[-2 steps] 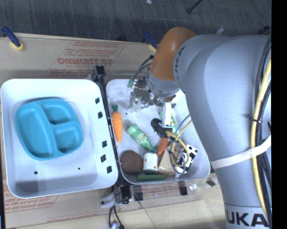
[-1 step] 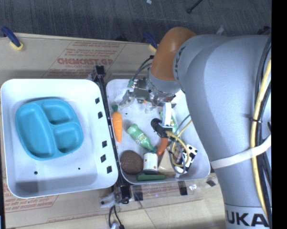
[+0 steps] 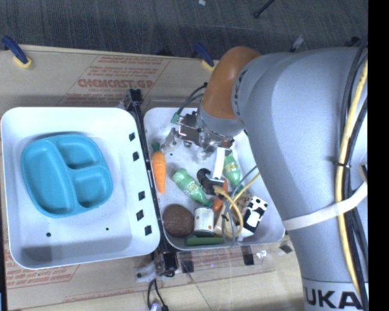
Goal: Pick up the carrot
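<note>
Camera view is showing the small orange carrot with a pale green tip (image 3: 158, 172) lying in the right-hand shallow white plastic bin (image 3: 156, 118), pressed close against that bin's left wall, the wall it is sharing with the left-hand white bin (image 3: 13, 173) that is holding a blue moulded compartment tray (image 3: 65, 172). The carrot is lying with its long axis running along that wall, its pale tip pointing toward the far end of the bin and its orange body tapering toward the near end. The grey arm with the orange band (image 3: 228, 83) is reaching into the same bin, and its jaws (image 3: 181, 133) are hanging just beyond the carrot's pale tip, toward the far end and a little further from the wall. How wide the jaws are standing I cannot tell, since the wrist hardware is masking them; nothing is showing between them. Away from the wall beside the carrot, a green plastic bottle (image 3: 189, 184) is lying at a slant, and a brown rounded lump (image 3: 178, 219) is sitting nearer the front of the bin. I am judging that the coming move is turning on a short shift back along the wall toward the carrot's middle, with the jaws closing across its narrow width; the wall is leaving little room for the finger on that side.
</note>
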You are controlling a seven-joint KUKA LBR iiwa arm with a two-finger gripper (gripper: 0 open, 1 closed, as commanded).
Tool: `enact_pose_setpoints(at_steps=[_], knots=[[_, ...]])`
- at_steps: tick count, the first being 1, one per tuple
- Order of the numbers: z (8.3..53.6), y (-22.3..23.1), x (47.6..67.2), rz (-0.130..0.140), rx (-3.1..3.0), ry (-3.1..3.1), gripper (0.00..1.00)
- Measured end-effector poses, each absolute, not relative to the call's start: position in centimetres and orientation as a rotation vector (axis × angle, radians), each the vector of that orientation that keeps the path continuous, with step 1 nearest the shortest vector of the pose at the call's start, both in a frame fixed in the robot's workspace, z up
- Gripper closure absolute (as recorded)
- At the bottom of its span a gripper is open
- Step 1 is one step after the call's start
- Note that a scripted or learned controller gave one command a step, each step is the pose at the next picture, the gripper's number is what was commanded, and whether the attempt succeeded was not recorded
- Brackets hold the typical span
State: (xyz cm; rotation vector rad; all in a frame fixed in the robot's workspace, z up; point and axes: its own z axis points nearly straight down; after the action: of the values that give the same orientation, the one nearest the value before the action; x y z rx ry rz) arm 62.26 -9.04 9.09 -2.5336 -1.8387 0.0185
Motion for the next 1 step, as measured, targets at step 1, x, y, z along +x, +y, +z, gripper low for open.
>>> enact_pose_setpoints(at_steps=[1], knots=[[10.09, -8.95, 62.28, 0.024, -2.522, -1.846, 1.0]])
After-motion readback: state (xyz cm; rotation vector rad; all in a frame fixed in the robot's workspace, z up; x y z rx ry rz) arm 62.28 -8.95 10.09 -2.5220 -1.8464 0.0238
